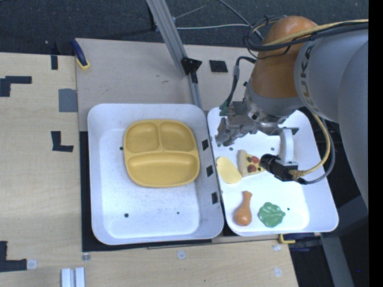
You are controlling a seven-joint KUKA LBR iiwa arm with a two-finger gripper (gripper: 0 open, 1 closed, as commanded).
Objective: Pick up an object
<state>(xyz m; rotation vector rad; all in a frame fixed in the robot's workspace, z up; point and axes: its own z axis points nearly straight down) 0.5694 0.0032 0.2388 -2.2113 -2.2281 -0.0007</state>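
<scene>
The right bin (317, 217) holds a pale yellow oval piece (228, 170), a toy pizza slice (248, 162), an orange drumstick (243, 209) and a green leafy piece (271, 214). My gripper (228, 134) hangs over the bin's upper left part, just above the yellow piece and the pizza slice. Its dark fingers point down toward the bin floor with nothing visibly between them.
The left bin (108, 220) holds a yellow divided plate (161, 153). A metal pole (170, 34) slants up from between the bins. A black cable fitting (281, 169) hangs beside the pizza slice. Black tape marks dot the bench at left.
</scene>
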